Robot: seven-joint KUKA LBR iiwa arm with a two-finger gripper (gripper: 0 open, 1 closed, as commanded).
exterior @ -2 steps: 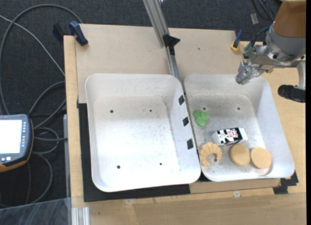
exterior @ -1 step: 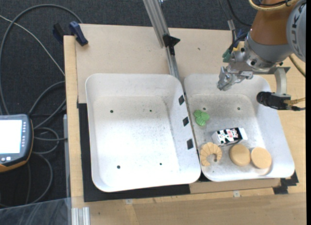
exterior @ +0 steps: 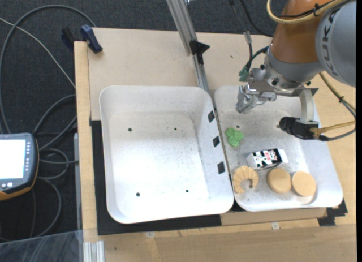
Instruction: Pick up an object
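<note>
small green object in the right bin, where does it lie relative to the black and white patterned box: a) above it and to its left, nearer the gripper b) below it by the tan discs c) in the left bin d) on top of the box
a: the small green crumpled object lies near the divider in the right white bin, up and left of the black and white patterned box, apart from it and closer to the gripper.

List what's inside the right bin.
In the right bin: a green piece, a black-and-white patterned box, a curled tan piece and two tan discs. The arm covers the bin's far corner.
</note>
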